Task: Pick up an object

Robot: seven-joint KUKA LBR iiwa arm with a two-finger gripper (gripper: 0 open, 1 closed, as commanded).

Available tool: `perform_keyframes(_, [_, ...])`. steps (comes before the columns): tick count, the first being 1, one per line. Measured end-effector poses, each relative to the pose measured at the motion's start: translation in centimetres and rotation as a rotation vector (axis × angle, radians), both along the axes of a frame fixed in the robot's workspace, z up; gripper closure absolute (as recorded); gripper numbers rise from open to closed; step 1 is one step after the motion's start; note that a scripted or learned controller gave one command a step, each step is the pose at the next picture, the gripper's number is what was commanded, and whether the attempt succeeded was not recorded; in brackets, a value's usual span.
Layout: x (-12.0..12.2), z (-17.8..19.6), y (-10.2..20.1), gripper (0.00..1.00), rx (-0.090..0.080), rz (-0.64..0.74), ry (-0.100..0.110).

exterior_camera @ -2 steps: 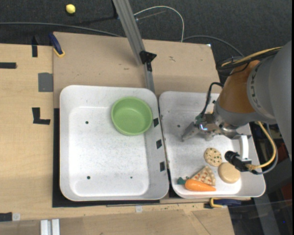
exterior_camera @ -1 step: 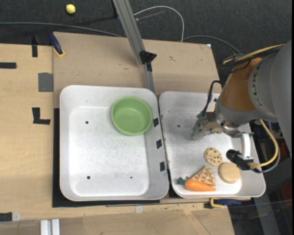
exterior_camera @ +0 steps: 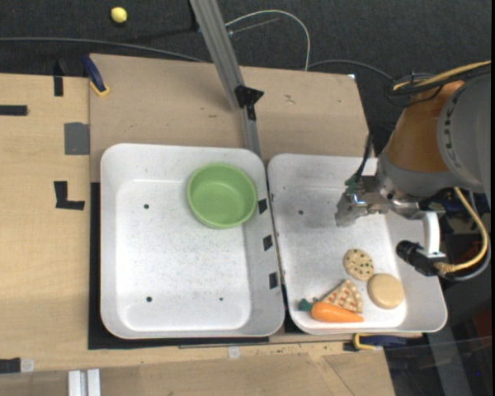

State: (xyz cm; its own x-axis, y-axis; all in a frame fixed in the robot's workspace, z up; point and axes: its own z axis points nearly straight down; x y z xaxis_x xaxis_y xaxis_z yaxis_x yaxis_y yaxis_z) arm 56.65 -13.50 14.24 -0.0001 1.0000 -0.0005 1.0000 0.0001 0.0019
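Wooden bench (exterior_camera: 33,221) on dark carpeted floor, black tape marks on its left part, brown board under the bins. 2 shallow white bins side by side on it. A grey metal pole (exterior_camera: 219,44) slants in from the top and ends at a black clamp near the top of the gap between bins. Small yellow ball (exterior_camera: 119,14) on the floor at top left, well apart from everything. Thin white cable loops across the floor at top center.

Left bin (exterior_camera: 132,304): 1 green bowl (exterior_camera: 222,195), upright, in the upper right area near the dividing wall. Bin surface speckled, a few dark dots.

Right bin (exterior_camera: 305,188): 4 items bunched in the lower right corner. Round chocolate-chip cookie (exterior_camera: 358,263) uppermost. Tan round bun-like piece (exterior_camera: 385,290) just right and below it, near the bin's right rim. Triangular pizza-slice toy (exterior_camera: 345,295) below the cookie. Orange carrot (exterior_camera: 333,312) lying flat along the bottom rim, touching the pizza slice.

Arm comes in from the right, orange band and grey body over the right bin's upper right corner. Gripper (exterior_camera: 348,207) sits low over the upper middle of the right bin, above the cookie and clearly apart from it. Nothing seen between its tips. Cannot tell whether the hand is released or clenched, too small and dark.
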Motion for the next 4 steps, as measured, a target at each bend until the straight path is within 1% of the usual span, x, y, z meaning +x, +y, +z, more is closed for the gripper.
perform_keyframes(1, [0.3,6.0,0.8,1.0,0.0,0.002,-0.003])
perform_keyframes(2, [0.4,10.8,0.8,1.0,-0.001,0.002,-0.002])
perform_keyframes(3, [-1.0,9.7,6.7,1.0,0.002,0.006,0.005])
perform_keyframes(4, [-2.8,9.5,10.7,1.0,0.001,0.005,0.005])
